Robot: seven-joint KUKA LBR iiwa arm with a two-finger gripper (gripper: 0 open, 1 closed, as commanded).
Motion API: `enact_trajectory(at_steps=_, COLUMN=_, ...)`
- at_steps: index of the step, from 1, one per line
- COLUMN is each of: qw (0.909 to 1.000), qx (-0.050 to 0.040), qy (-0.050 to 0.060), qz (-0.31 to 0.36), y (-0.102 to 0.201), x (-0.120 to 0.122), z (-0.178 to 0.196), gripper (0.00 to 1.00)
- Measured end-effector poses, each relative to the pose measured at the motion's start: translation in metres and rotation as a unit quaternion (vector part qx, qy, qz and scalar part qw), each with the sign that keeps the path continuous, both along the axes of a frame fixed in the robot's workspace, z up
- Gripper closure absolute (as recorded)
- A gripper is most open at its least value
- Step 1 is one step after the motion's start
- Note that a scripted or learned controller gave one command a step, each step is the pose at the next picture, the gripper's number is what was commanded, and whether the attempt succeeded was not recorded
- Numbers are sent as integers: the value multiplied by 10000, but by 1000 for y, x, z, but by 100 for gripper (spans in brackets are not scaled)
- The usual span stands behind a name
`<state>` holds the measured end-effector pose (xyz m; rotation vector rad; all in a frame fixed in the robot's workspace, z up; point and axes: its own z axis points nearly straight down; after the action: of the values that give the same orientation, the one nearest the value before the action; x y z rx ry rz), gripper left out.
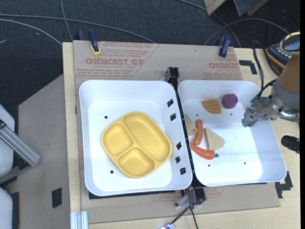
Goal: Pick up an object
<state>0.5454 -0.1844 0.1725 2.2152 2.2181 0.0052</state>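
Grey arm (288, 101), orange band, metallic wrist.

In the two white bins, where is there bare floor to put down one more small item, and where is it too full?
Right bin: the floor is bare on the near side, below the gripper and right of the orange carrot. Its far-left part is crowded by the purple ball and tan pieces. Left bin: the yellow tray takes the middle, leaving bare strips along the walls.

A yellow divided plate (137, 144) lies in the left bin (90, 104). The right bin (267, 161) holds a purple ball (230, 100), an orange wedge (212, 106), two carrots (198, 132) and a pale slice (214, 139). The gripper (251, 118) hangs over its right side, near the ball.
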Motion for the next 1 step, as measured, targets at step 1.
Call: enact_trajectory(at_steps=1, qw=10000, qx=1, qy=0, qz=1, y=0, x=2, z=52, gripper=100)
